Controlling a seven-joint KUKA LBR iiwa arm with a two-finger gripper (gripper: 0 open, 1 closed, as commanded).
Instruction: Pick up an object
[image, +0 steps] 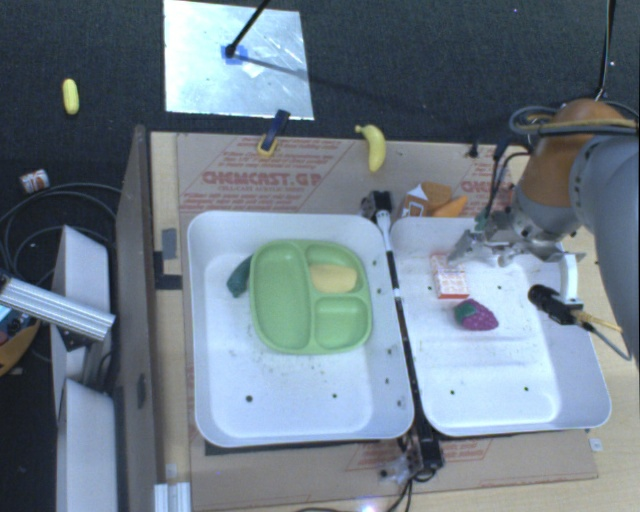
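White bins (300, 420) on cardboard-covered bench (300, 170); dark carpet (90, 40) around; hand (480, 243) state unclear, possibly blurred.

Bench: brown board (300, 165) printed with red lettering, seen at a slant, set over dark floor.
Left bin (215, 400): white, shallow, lying on the board.
Right bin (510, 400): white, just beside the left one, rims touching along the middle.
Banana (374, 146): yellow, on the board beyond the bins.
Clamp (271, 133): yellow and dark, at the board's far edge.
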